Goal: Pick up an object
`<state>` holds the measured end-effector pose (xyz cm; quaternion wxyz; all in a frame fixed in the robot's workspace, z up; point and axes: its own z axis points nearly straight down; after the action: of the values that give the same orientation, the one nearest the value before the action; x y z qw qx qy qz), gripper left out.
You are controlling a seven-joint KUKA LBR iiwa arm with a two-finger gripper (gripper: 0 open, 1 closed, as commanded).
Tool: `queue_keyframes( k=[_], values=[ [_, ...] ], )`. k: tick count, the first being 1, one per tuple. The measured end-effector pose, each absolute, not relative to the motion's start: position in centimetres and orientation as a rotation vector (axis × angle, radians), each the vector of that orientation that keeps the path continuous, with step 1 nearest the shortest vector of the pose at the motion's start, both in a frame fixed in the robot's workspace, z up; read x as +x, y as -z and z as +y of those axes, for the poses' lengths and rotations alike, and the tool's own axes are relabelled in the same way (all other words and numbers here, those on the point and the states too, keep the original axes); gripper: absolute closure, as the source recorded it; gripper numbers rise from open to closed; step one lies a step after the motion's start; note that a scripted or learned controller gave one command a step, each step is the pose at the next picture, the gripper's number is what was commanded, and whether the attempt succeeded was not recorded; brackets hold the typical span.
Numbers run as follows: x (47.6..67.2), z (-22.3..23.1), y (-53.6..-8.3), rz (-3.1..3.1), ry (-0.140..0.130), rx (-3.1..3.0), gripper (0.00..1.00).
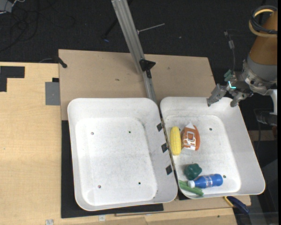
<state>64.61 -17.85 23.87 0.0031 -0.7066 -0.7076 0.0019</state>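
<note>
One fixed camera, mounted above the bench, looking down at a slant. Both white bins sit whole in frame: the right bin (239, 139) just below and left of the gripper (223, 95), the left bin (79, 125) well to the gripper's left. The arm (262, 55) enters from the frame's right edge, cut off at the top right. A grey metal rail (131, 41) runs up and left of the gripper, toward the top. Middle distance: bench edges and dark floor show around the bins.
</note>
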Motion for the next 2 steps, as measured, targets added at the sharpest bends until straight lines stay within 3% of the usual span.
queue_keyframes(
  k=[1,2],
  values=[
    [64.7,-17.8,-24.2,-2.225,-0.003,-2.215,0.0],
    [64.9,-17.2,-17.8,-2.224,-0.007,-2.209,0.0]
  ],
)
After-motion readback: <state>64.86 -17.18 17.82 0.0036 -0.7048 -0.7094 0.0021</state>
